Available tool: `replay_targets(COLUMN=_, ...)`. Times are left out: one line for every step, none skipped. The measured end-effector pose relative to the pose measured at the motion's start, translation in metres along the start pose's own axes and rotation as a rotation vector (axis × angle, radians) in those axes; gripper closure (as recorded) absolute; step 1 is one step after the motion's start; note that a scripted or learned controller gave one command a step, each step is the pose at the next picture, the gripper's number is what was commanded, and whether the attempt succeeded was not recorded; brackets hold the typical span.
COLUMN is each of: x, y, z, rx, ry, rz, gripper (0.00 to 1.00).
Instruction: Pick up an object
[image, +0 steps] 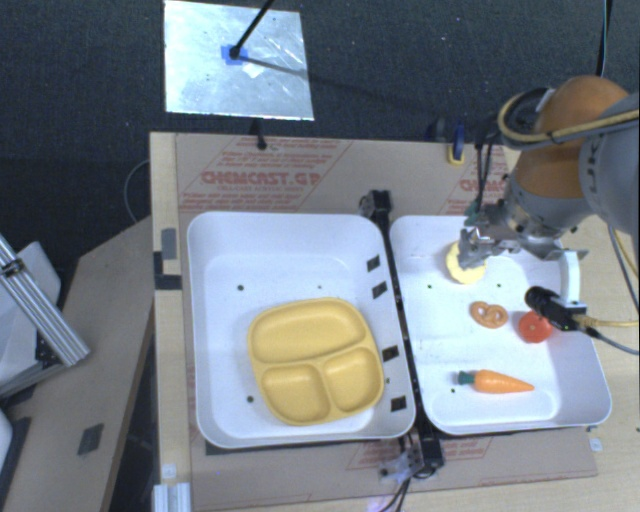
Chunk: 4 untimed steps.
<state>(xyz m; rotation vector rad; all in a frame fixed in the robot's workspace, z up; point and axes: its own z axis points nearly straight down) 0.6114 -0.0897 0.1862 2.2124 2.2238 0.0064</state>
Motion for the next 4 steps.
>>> replay_targets(x=-0.008, y=-0.005, z=-0.051, rx=-0.001, ry=-0.001, rz=0.003, gripper=1.00)
replay_targets(x=0.053, y=-0.016, z=-0.043, rx=0.007, ry=0.003, rz=-0.005, gripper=1.00)
replay_targets(x=0.108, y=-0.021, z=-0.051, rx=0.004, ry=0.003, rz=-0.006, gripper=1.00)
replay_targets(x=0.166, y=-0.042, z=-0.043, rx=0.008, ry=0.003, rz=-0.006, gripper=1.00)
